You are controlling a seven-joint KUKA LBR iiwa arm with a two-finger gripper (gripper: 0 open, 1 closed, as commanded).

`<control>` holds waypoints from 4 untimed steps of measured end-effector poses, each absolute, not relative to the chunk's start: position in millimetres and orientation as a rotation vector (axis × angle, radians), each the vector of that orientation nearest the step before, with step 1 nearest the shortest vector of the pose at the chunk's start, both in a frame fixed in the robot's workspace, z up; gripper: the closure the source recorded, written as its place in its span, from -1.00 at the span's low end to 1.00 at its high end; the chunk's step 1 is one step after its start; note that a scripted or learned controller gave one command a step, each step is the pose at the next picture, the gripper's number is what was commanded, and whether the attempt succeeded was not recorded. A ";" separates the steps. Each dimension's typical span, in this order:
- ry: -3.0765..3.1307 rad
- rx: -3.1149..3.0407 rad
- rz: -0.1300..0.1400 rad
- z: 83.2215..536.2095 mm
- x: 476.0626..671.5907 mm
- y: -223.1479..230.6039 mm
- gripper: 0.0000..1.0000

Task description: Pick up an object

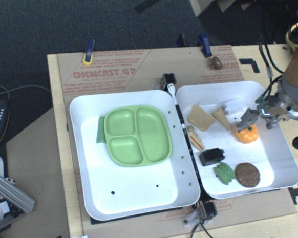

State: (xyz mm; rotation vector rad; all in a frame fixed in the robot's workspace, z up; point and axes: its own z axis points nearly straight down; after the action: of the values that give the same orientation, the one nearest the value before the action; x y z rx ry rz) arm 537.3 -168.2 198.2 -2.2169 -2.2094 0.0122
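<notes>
The grey arm enters from the right and is cut off by the frame edge, so only its wrist and the end effector can be seen, hanging over the right shallow white plastic bin. The metal parts there blur into one another; two prongs appear spread, one toward the left near the bin's middle and one to the right, but whether they are released or clenched cannot be told from this slant. Just below them lies a small round orange fruit-like toy with a green top, its upper part partly covered by the end effector, so contact between the two is unclear. Being roundish, it shows no clear long axis; its green end faces up toward the wrist. In the same bin sit a tan bread-shaped piece, a narrower tan wedge lying slantwise, a thin orange-and-tan stick by the bin's left wall, a black rectangular block, a green leafy toy and a brown round disc. The left white bin holds a light green divided plate with three compartments. Both bins rest on a brown cardboard-covered tabletop.
</notes>
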 end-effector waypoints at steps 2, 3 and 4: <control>-2.217 -2.218 0.004 157.4 531.2 -164.5 -1.00; -2.216 -2.216 0.005 99.6 523.4 -156.1 -1.00; -2.218 -2.218 0.002 83.6 523.1 -155.3 -1.00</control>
State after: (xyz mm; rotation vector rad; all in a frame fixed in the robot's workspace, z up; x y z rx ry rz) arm 523.1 -155.3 83.6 -2.2185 -2.2184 0.0022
